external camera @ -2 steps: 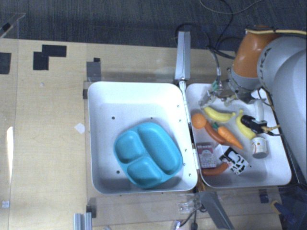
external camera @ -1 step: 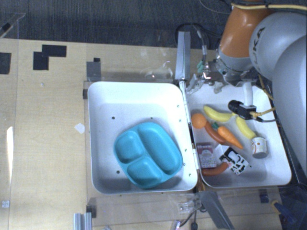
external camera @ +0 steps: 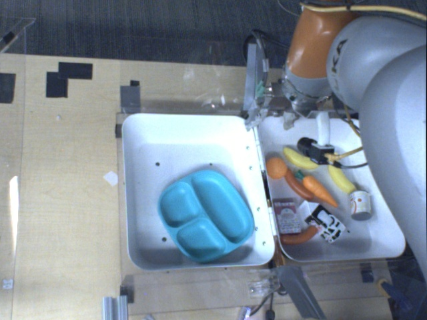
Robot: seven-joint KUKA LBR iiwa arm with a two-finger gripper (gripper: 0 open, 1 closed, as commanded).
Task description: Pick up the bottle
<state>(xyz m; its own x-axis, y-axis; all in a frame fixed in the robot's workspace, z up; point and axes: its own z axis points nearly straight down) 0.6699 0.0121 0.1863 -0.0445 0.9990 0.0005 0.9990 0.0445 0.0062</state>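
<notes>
grey arm (external camera: 393,112) over possibly wooden bench (external camera: 60,179).

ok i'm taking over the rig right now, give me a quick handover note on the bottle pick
gripper: at the far end of the divide between the two bins, nothing seen in it.
bottle: probably the small white cylinder lying near the right side of the right bin, close to the banana; too small to be sure.
left bin: holds the blue plate.
done: nothing yet, the bottle is not lifted.
left: move over it, descend, grasp, lift.
</notes>
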